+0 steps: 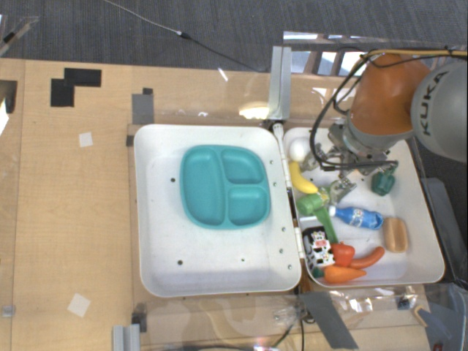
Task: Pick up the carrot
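The carrot [342, 274] is an orange tapered piece lying flat at the near edge of the right bin [428, 258], its tip pointing right. It touches a red pepper [344, 254] just behind it. My gripper [341, 188] hangs under the orange wrist band in the middle of the right bin, well behind the carrot. It sits between the yellow banana [302, 178] and the teal cup [383, 182], just above the blue bottle [357, 216]. I see nothing held in it.
The right bin also holds a white ball [298, 150], a green piece [311, 205], a black-and-white toy [317, 244], a red chili [368, 257] and a tan bun [395, 235]. The left bin [157, 262] carries a teal divided plate [223, 185].
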Controlling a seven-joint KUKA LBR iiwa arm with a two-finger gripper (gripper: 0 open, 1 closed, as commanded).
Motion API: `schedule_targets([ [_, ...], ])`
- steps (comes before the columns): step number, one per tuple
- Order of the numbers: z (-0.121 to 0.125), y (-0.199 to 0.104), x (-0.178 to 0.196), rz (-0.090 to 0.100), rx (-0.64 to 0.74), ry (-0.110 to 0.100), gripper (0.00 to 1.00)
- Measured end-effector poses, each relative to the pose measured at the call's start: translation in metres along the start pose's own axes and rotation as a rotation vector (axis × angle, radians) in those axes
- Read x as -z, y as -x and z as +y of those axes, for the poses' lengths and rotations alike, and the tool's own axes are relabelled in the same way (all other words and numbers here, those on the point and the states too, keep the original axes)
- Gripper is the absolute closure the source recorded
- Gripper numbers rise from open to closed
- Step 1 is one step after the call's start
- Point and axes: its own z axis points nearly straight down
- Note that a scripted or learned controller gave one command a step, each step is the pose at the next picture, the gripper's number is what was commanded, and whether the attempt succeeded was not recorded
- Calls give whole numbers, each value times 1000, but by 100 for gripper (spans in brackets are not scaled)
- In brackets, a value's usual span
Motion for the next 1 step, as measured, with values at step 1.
schedule_targets([
  [1, -2, 3, 14, -9, 1, -7, 100],
])
